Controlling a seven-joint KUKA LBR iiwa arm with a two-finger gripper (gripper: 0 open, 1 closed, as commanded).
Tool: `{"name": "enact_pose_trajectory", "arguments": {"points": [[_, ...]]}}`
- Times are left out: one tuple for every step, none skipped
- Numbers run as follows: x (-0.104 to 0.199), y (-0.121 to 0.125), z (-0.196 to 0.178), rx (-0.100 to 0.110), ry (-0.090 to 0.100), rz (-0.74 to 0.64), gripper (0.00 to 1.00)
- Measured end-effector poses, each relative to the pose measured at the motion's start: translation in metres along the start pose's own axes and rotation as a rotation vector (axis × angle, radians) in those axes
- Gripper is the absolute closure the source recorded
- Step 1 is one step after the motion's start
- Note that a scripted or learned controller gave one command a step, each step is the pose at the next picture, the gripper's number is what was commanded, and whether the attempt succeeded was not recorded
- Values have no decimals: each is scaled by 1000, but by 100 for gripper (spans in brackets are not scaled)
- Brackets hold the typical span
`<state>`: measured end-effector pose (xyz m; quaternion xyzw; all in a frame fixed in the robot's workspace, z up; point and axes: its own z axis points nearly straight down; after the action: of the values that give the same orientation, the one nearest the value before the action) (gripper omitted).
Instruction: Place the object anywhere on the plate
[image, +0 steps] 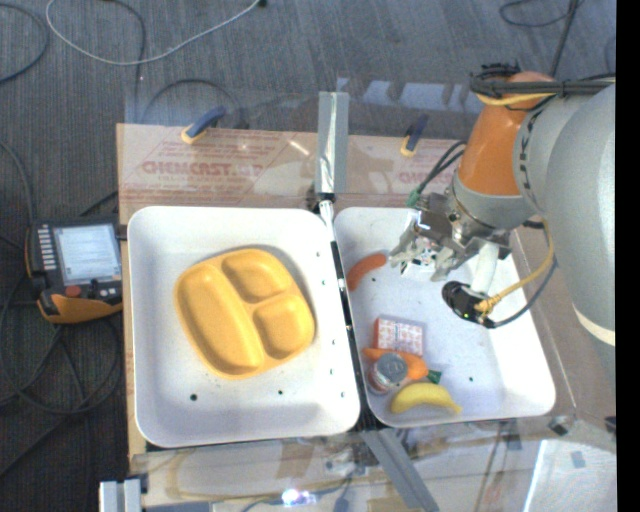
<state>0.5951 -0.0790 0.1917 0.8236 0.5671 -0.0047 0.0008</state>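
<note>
The counter (200, 170) (brown board on top) has two white bins sitting side by side on it: left bin (150, 400), right bin (520, 380).

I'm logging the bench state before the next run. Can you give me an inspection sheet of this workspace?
Surface: two white bins side by side, left bin and right bin.
Job's things: yellow divided plate in the left bin, nothing on it.
Clutter: right bin holds banana, carrot, small can, pink patterned packet, orange piece.
Grippers: gripper above the right bin's far end, nothing seen between its fingers.
Cables: yellow cable looping off the wrist.
Surroundings: handheld pendant left of the bins.
</note>
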Motion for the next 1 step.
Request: {"name": "enact_pose_trajectory", "arguments": {"points": [[0,0,-6,6,-3,-2,100]]}}
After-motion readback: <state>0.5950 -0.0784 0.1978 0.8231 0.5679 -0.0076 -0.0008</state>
